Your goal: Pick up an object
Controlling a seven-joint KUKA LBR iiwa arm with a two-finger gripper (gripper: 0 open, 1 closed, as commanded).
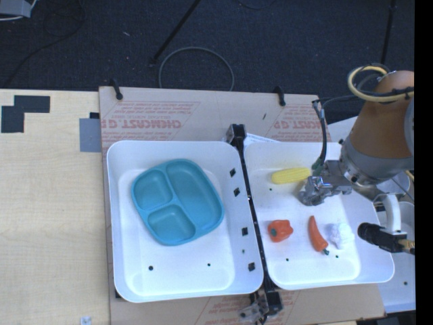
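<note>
Camera view: white bins (135, 276) on cardboard (169, 117), dark carpet (101, 39) behind; hand (312, 191) grip unclear.

Yellow corn cob (290, 175), lying crosswise at the far side of the right bin (298, 276), right end touching or just beside the pincer (311, 193). Orange-red pepper (280, 231) nearer, toward the bin's left. Slim red chili (316, 233) right of it, lying near-to-far. White lump (341, 235) just right of the chili.
</note>
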